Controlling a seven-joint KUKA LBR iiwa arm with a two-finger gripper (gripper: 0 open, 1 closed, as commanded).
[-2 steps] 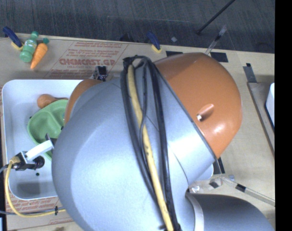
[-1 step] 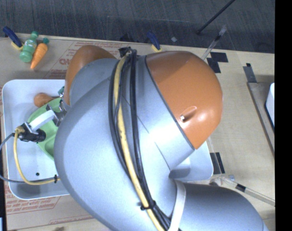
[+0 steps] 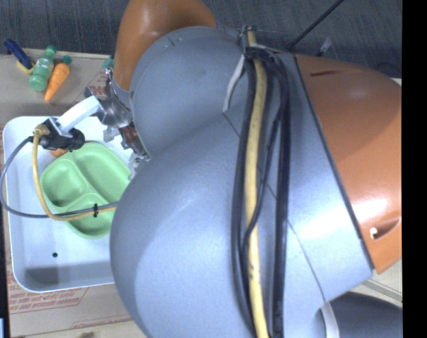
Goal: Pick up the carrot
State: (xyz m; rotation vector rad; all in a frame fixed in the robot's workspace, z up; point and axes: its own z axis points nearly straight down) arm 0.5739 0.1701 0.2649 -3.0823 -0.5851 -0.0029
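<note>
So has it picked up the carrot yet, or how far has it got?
Nothing looks done yet. The carrot lies on the bench outside the white bin, beside a green bottle, with nothing touching it. In hand: the big grey arm has reached over the bin, and its gripper is near a green divided dish, apart from the carrot. Left: reaching the carrot, gripping it and lifting it.

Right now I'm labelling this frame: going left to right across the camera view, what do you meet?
Blue-handled tool → green bottle → carrot → green divided dish in the white bin → grey arm → its orange band.
</note>
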